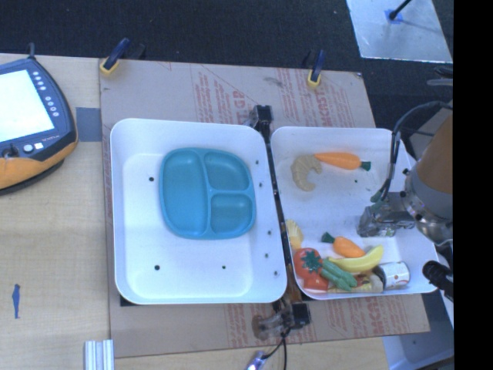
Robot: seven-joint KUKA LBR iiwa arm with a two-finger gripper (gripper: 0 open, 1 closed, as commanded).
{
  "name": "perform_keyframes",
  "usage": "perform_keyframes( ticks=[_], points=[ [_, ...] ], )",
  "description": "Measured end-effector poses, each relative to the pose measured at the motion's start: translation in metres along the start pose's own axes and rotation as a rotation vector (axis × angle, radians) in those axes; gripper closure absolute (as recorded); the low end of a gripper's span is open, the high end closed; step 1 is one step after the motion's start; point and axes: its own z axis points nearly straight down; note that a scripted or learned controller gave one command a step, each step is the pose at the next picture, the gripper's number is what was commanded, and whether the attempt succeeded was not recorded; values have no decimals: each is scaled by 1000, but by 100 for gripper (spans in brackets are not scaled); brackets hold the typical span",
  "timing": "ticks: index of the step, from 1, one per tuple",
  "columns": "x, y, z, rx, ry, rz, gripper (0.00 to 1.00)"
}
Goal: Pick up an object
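Bright, even light from above; colours slightly cool, bluish cast on the whites. Both bins near overexposed: left bin point(131, 206) shows little surface detail, right bin point(339, 141) washes out toward its far rim. Shadows soft and short (the blue plate point(206, 193) throws almost none). Floor beyond the bench very dark, texture barely readable, with one pale glaring patch point(397, 18) at top right. Overall focus soft; small toys smear at edges. Arm point(435, 168) at the right margin is blurred.
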Motion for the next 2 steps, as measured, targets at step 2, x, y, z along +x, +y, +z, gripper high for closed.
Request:
perform_keyframes(
  ticks=[2],
  points=[
    [-40, 55, 99, 3, -1, -3, 0]
  ],
)
